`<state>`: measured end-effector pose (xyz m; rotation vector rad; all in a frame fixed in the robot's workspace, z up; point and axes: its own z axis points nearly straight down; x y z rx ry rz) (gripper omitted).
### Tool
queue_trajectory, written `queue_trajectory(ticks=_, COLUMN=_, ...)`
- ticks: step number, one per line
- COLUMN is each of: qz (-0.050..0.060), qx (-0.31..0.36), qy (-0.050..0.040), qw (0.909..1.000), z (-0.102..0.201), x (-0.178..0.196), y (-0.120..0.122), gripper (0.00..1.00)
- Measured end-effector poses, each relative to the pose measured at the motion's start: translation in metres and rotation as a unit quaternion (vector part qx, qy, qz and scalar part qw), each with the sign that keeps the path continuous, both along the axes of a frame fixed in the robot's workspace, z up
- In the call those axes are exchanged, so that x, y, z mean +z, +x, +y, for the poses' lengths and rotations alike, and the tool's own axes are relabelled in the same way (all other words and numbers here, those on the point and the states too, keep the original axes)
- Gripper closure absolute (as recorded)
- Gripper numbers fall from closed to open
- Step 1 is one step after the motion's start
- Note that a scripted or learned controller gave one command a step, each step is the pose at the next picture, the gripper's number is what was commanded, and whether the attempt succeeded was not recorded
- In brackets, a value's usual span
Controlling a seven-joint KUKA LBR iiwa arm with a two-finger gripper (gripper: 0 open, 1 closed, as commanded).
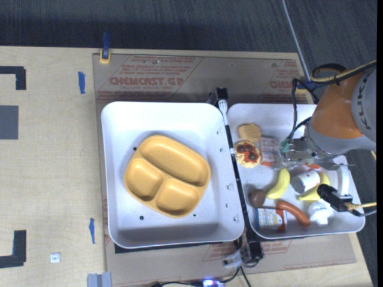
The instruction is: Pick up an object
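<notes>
The grey arm with its orange band [336,117] reaches in from the right over the right bin [270,113]. Its gripper [294,154] hangs low among the bin's items, just above a yellow banana [279,184] and a white cup-like piece [306,182]. To its left lie a red and yellow food toy [247,152] and a tan bread piece [249,131]. Nothing can be seen held in the gripper.
The left bin [119,124] holds a yellow three-part plate [167,175]. Near the right bin's front are a brown piece [257,197], a small labelled carton [270,219], a red sausage [293,211] and a white and yellow toy [320,211]. Black cables [328,72] run beside the arm.
</notes>
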<state>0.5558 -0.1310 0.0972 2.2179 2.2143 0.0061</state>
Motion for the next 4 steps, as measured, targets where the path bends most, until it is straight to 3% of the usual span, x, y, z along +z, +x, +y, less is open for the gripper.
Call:
queue_trajectory(ticks=1, qz=0.003, qx=0.001, qy=0.0014, qw=1.0000, z=0.052, x=0.088, y=-0.022, gripper=1.00)
queue_trajectory(ticks=2, qz=0.003, qx=0.001, qy=0.0013, qw=1.0000, z=0.052, x=0.088, y=-0.022, gripper=0.00)
queue_trajectory(ticks=3, qz=0.003, qx=0.001, qy=0.0013, qw=1.0000, z=0.024, x=-0.011, y=-0.056, gripper=0.00)
queue_trajectory(ticks=4, qz=-0.001, qx=0.000, qy=-0.0004, qw=1.0000, z=0.024, x=0.000, y=-0.053, gripper=1.00)
